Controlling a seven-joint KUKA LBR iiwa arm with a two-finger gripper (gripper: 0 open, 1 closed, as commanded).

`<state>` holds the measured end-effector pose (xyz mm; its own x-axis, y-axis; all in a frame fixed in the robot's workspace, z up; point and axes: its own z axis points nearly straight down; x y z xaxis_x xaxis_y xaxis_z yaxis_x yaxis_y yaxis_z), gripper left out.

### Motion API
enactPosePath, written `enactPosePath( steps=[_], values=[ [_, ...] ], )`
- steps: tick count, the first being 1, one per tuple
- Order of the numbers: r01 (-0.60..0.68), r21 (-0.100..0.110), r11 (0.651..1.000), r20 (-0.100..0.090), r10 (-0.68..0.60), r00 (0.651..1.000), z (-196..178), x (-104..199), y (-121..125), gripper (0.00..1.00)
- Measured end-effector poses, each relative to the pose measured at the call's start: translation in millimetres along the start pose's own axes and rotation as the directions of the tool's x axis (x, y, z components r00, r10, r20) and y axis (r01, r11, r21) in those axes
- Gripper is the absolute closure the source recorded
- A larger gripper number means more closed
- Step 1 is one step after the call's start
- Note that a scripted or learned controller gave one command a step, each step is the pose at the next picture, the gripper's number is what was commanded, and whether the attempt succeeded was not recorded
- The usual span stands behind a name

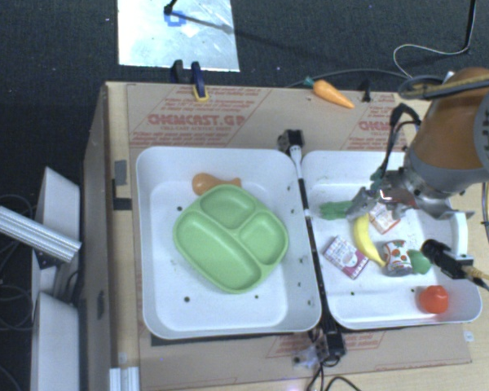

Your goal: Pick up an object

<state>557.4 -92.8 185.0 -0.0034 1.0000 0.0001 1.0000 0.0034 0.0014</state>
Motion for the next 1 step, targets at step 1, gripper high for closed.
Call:
enactPosePath(
  steps=[1],
  values=[
    [-0.002,0.001,1.000,0.000,0.002,1.000,101.0,-6.9,28.1,0.00]
  ],
)
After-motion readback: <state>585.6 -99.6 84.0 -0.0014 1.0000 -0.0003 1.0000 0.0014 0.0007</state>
